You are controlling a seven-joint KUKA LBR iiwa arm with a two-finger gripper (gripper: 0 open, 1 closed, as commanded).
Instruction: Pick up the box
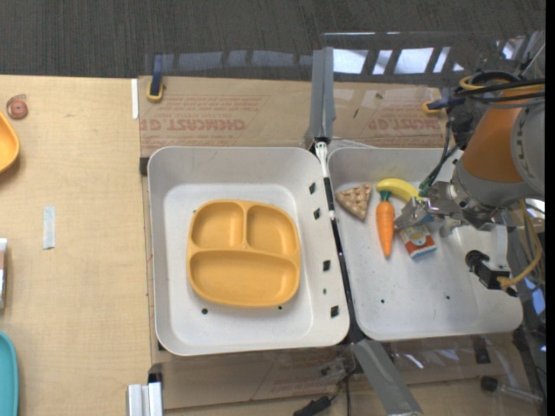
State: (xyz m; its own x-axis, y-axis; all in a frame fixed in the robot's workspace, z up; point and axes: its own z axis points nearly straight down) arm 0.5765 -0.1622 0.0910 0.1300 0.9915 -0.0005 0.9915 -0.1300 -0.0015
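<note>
The box [421,247] is small, white with red and blue print, and lies in the right bin [434,306] near its middle. My gripper [415,218] hangs directly over the box's far edge and hides part of it. The grey arm with its orange band [496,146] reaches in from the right. The box appears to rest on the bin floor.
An orange carrot [384,226] lies just left of the box, with a yellow banana [398,187] and a pizza slice [354,200] behind it. The left bin [169,232] holds an orange divided plate [244,253]. Cables hang by the arm at the right.
</note>
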